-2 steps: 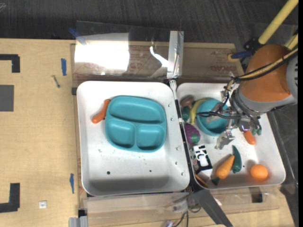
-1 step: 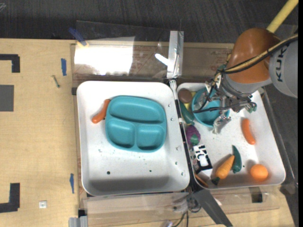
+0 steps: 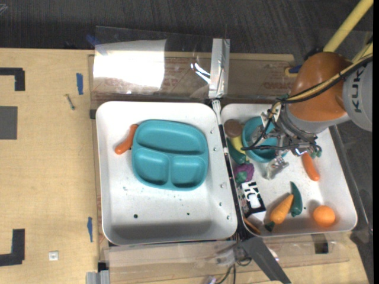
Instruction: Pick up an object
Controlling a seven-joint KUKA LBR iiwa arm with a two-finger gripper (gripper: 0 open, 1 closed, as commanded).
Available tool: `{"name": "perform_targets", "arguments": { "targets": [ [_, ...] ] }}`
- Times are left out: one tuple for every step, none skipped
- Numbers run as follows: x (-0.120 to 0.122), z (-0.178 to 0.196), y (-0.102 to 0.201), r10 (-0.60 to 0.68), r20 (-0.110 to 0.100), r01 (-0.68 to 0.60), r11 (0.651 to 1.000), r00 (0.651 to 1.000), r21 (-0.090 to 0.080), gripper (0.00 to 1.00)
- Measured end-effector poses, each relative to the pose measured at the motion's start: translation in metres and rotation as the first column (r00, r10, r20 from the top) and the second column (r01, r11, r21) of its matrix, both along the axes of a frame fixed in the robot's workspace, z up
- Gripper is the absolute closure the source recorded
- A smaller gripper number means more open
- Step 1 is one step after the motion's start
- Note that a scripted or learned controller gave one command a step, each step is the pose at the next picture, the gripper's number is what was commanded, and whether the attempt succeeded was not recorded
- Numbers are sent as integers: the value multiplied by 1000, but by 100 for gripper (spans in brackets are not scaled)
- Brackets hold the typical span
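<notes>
My gripper [image 3: 276, 165] hangs low over the middle of the right bin [image 3: 334, 179], below the arm's orange band. It is just right of a teal cup [image 3: 256, 142] and left of a small orange carrot [image 3: 311, 167]. Purple grapes [image 3: 244, 171] lie to its left. A black-and-white box [image 3: 253, 195], a larger carrot [image 3: 279, 209], a green vegetable [image 3: 295, 199] and an orange ball [image 3: 324, 216] lie nearer the front. I see nothing clearly held by the gripper.
The left bin [image 3: 106, 158] holds a teal divided plate [image 3: 170, 154] and an orange sausage-shaped toy [image 3: 125, 139]. A brown piece [image 3: 233, 126] and a yellow-green piece [image 3: 235, 149] lie against the right bin's left wall. Cables trail from the wrist.
</notes>
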State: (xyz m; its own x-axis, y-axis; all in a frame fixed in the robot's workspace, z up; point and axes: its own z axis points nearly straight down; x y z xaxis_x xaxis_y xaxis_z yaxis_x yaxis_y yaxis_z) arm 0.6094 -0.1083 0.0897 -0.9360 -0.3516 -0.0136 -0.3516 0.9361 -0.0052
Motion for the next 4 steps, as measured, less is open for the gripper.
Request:
{"name": "perform_targets", "arguments": {
  "targets": [
    [-21,1,7,105,3,-105,995,995,-3,0],
    [-57,1,-11,218,3,-218,976,976,-4,0],
    [-50,17,-14,214,24,-213,977,977,-15,100],
    [-53,11,-11,217,14,-217,976,976,-6,0]
  ]
}}
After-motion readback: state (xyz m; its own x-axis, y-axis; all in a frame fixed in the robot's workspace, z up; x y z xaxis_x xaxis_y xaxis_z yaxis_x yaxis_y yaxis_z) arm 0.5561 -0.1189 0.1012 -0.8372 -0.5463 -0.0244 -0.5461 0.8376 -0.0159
